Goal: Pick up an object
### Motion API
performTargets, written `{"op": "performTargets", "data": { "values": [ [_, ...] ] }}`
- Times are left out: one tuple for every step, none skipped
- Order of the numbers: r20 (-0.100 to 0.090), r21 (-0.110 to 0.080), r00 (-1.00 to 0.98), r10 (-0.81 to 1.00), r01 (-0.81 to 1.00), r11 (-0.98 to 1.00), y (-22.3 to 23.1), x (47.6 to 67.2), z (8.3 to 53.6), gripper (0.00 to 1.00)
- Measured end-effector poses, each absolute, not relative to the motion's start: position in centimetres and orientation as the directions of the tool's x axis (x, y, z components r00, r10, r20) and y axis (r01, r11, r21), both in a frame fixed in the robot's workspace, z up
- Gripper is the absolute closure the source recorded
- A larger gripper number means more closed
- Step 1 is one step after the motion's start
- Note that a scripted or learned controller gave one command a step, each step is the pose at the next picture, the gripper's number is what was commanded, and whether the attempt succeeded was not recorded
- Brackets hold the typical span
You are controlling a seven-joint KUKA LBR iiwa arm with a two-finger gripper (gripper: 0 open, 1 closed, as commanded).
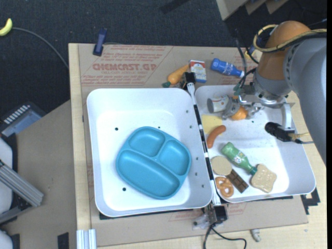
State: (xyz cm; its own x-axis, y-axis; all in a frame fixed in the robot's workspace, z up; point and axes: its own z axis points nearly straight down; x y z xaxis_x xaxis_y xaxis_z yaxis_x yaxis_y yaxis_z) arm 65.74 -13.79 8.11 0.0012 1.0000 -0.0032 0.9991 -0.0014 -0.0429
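Arm: we see the grey arm with its orange band (282, 38) reaching in from 3 o'clock, low over the right bin (301, 162).
Pincer: the pincer (239, 107) sits at the bin's 11 o'clock corner; we cannot tell how it is set.
Nearby objects: an orange piece (239, 114) lies just under it, a grey cup (217, 104) beside it toward 9 o'clock.
Right bin: we count a sausage (216, 134), green bottle (238, 158), pretzel (225, 186) and toast slice (264, 178), toward 6 o'clock.
Left bin: the left bin (104, 118) carries a blue divided plate (153, 162).
Table: a blue bottle (226, 67) and a carrot (178, 75) lie at 12 o'clock, outside the bins.
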Motion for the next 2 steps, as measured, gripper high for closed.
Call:
{"op": "performTargets", "data": {
  "values": [
    [0.001, 0.002, -0.002, 1.0, 1.0, 0.002, -5.5, 61.8, 18.6, 1.0],
    [0.001, -0.002, -0.001, 1.0, 1.0, 0.001, -2.2, 57.0, 21.4, 1.0]
  ]
}}
